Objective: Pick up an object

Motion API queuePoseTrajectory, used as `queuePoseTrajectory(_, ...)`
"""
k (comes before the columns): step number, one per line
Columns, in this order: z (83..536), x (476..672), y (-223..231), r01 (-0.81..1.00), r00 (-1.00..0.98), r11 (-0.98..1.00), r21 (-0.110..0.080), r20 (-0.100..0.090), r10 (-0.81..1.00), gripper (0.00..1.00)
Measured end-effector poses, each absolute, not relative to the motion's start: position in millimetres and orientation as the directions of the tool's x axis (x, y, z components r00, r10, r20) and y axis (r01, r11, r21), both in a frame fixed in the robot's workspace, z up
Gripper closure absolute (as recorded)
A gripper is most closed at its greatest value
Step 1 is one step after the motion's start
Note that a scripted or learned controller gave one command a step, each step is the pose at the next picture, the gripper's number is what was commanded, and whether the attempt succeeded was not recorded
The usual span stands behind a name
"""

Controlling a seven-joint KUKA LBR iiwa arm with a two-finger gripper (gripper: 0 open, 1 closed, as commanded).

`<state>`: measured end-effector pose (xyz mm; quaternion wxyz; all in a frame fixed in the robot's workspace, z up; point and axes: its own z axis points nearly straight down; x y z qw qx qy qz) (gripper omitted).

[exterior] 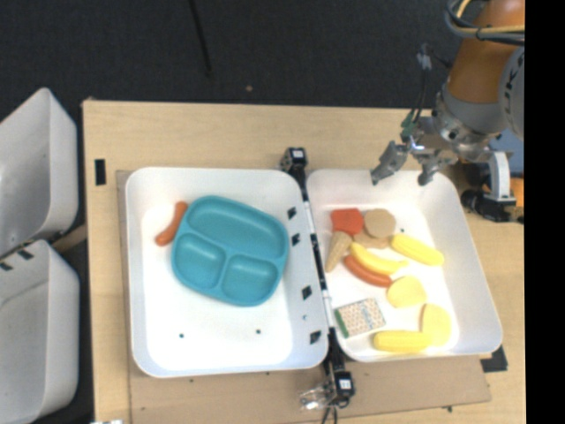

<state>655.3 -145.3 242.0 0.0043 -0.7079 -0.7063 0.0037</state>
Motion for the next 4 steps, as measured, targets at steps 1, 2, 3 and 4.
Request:
queuePoseTrajectory(1, 250, 657.6, -145, 1.000, 0.001, -0.001, 0.002, 0.000, 1.000, 0.00)
queuePoseTrajectory(2, 188, 661.3, -149, 1.000, 0.002, -0.002, -0.003, -0.002, 1.000, 0.00)
queuePoseTrajectory(3, 146, 662.9, -148, 1.000, 0.000, 0.000, -0.002, -0.002, 1.000, 0.00)
queuePoseTrajectory(4, 105, 666.1, -148, 1.000, 0.001, -0.001, 0.008, 0.001, 1.000, 0.00)
